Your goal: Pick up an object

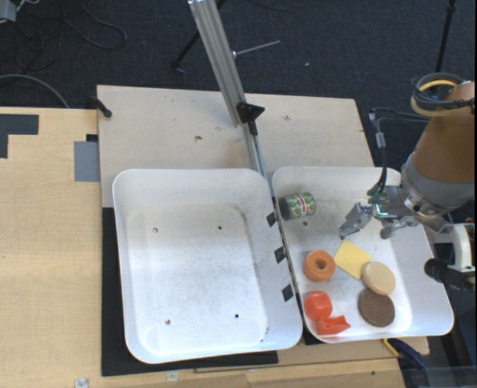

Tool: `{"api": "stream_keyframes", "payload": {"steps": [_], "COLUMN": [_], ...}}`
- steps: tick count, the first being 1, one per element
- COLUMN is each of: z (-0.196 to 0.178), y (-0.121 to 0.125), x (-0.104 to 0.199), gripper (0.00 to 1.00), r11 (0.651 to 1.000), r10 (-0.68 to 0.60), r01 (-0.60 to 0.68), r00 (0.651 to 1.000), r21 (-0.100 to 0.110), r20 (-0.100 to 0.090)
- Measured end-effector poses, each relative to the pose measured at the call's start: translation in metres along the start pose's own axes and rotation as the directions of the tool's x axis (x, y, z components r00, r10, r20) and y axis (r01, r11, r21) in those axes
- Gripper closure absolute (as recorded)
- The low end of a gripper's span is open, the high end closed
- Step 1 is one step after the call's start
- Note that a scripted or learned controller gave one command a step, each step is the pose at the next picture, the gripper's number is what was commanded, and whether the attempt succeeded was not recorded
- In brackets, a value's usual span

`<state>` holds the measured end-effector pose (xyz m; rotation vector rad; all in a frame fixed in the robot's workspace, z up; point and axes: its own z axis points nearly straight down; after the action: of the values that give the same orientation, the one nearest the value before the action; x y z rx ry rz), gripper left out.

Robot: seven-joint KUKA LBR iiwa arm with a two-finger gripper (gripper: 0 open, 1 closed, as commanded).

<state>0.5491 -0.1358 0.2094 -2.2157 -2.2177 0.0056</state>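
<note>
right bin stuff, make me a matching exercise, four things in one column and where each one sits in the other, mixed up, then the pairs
Things:
1. green can
2. orange ring
3. yellow block
4. brown disc

Places:
A. near front edge of the right bin, beside the red piece
B. between the orange ring and the tan disc
C. far left corner, by the divider
D. directly left of the yellow block

Pairs: 1-C, 2-D, 3-B, 4-A
</note>
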Motion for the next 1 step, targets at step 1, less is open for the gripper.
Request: {"api": "stream_keyframes", "payload": {"steps": [1], "z": [-0.0019], "y": [0.0007], "x": [-0.001], "gripper": [0.0], "r11": [1.0], "r10": [0.003], "r01": [-0.003], "r00": [1.0], "r21": [-0.004], "r20": [0.001]}}
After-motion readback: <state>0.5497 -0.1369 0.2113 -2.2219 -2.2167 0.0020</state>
